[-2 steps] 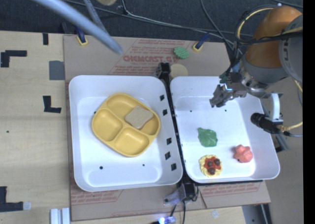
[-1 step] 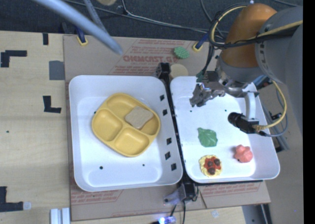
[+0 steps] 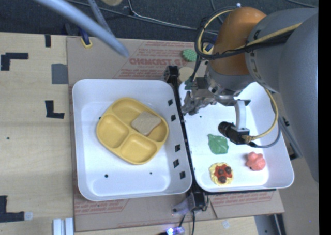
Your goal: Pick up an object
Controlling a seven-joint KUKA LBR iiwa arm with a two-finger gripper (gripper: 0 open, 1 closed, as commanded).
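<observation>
In the left bin a yellow sectioned tray was seen lying at a slant, smooth and moulded with rounded corners, and a flat tan slice that looked like toast rested in its upper right compartment. Just right of the divider between the bins, the gripper was poised low over the upper left part of the right bin, a dark metal assembly under the grey wrist and orange band. Whether it was spread or closed could not be told from this angle, and nothing could be seen pinched in it. The candidates for picking were placed toward the near right of it (all apart from it, none touching): a green, crinkled leaf-like piece was nearest, down and to the right; a round yellow piece topped with red and dark spots lay beyond it near the bin's front edge; a pink, lumpy piece lay farthest right. The green piece was judged the shortest reach, its longer axis running roughly toward the front.
</observation>
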